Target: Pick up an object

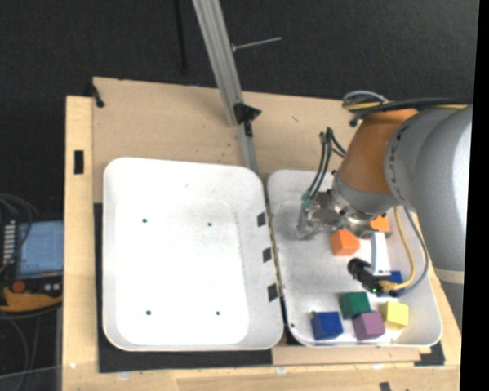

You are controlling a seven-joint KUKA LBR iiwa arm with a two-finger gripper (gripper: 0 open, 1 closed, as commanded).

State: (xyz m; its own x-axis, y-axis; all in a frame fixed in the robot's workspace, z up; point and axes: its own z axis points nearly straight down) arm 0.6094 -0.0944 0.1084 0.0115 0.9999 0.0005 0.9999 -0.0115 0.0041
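1. Camera view: the gripper (310, 223) hangs low over the upper left part of the right bin (306, 275); whether it is open or closed cannot be told.
2. An orange block (344, 242) lies just right of it, tilted, with no clear long axis.
3. Blue block (326, 325), green block (355, 303), purple block (368, 325) and yellow block (396, 313) cluster near the bin's lower edge.
4. The arm (409, 183) hides the bin's upper right part.

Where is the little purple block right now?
The purple block lies in the right bin, near its front edge, touching or nearly touching the green block, yellow block and blue block.
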